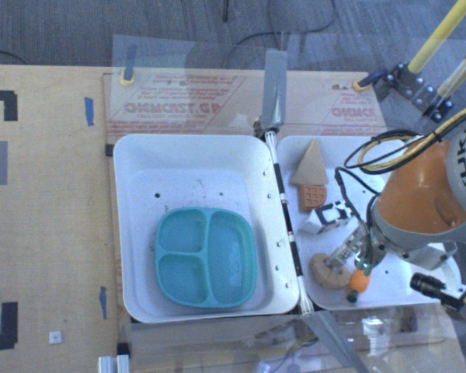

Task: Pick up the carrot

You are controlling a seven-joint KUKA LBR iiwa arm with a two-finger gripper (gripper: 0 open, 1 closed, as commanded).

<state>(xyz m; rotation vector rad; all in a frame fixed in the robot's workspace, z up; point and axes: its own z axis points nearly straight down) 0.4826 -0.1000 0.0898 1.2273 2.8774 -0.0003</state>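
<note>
We see the arm (419, 196) reaching in from the right over the right bin (396, 286), its orange band uppermost and the wrist bent down toward the bin's near edge. The gripper (356, 256) hangs low there, just above the carrot (359, 280), which lies on the bin floor beside a tan lump (328, 270). We cannot tell how the gripper stands, nor whether it touches the carrot. Farther back in that bin lie a tan wedge (311, 165) and a waffle piece (312, 196). The left bin (140, 169) holds a teal tray (206, 257) with three compartments. Red print on the clear sheet (171, 99) behind the bins is reversed and blurred; we cannot read it.
</note>
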